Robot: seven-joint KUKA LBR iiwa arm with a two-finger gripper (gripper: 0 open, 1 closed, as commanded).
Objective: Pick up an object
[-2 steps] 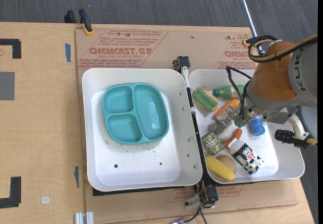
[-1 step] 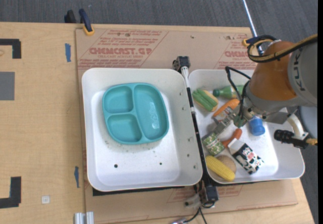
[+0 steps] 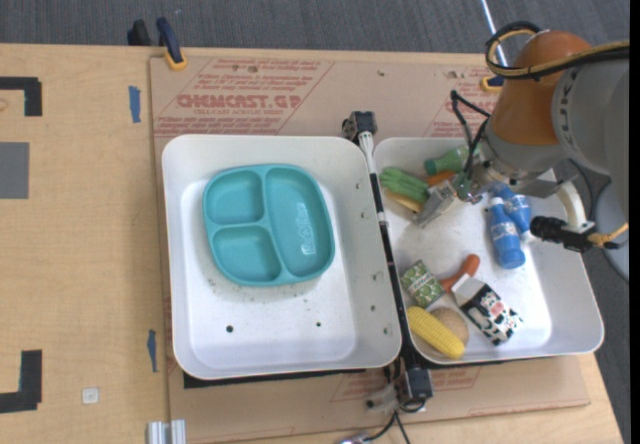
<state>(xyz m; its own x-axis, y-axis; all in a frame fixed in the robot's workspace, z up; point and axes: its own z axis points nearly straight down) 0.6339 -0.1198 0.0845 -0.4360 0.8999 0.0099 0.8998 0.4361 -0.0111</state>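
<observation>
Overhead, a cardboard-covered bench [image 3: 90, 232] carries two shallow white bins side by side. The left bin [image 3: 190, 332] holds a teal divided plate [image 3: 268, 225], lying flat near its middle. The right bin [image 3: 570, 317] holds a scatter of small objects. From the right, the grey arm [image 3: 590, 122] with its orange band [image 3: 530, 92] reaches over that bin's far half, its gripper [image 3: 432, 207] low over the floor with its metal fingers [image 3: 440, 198] slightly spread, nothing between them, just beside a green and yellow vegetable toy [image 3: 404, 186]. A blue bottle [image 3: 507, 228] lies right of the gripper. Near the front edge sit a yellow corn cob [image 3: 437, 331], a black-and-white carton [image 3: 491, 313], a green packet [image 3: 422, 283] and a small orange piece [image 3: 465, 270].
</observation>
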